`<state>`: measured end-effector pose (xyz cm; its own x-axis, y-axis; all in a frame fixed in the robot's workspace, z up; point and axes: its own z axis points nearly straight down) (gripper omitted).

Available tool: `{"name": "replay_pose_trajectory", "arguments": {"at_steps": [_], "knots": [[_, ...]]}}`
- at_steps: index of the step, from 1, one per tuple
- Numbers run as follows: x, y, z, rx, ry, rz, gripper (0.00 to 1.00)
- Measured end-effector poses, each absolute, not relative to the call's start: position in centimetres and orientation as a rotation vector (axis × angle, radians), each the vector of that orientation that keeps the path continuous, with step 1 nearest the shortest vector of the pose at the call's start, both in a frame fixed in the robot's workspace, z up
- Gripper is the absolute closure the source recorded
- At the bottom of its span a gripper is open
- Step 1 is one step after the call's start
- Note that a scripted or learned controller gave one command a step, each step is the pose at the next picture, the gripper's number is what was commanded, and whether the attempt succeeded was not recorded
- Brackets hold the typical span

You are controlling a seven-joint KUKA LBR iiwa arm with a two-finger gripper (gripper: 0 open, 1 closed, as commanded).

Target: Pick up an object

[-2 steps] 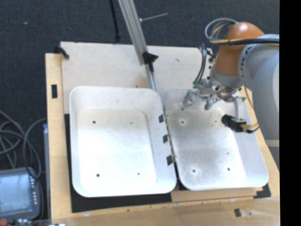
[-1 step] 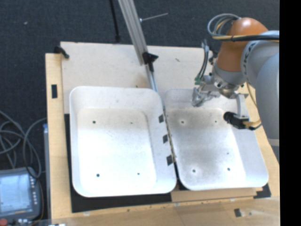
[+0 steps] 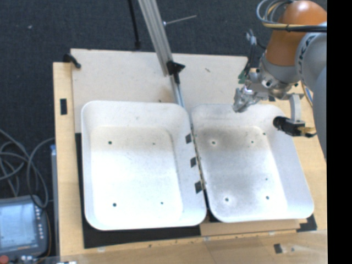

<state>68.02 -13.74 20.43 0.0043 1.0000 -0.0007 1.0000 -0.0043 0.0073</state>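
My gripper (image 3: 241, 103) hangs over the back rim of the right bin (image 3: 286, 202), near that bin's far left corner. It points down and to the left from the grey wrist and orange band at the upper right. I see no object between its tips or directly under it. The right bin's floor has a dark scuffed patch in its middle. The left bin (image 3: 93, 147) lies well away from the gripper, on the other side of the divider.
A slanted aluminium post (image 3: 157, 32) comes down from the top and ends at a black clamp just behind the gap between the bins. The wooden bench (image 3: 121, 70) extends behind both bins. A small screen (image 3: 19, 227) and cables sit on the floor at lower left.
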Motion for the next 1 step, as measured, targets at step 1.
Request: {"name": "replay_pose_trajectory", "arguments": {"at_steps": [1], "knots": [[68.15, -13.81, 24.1, 2.218, 2.219, 0.006, 1.0]]}}
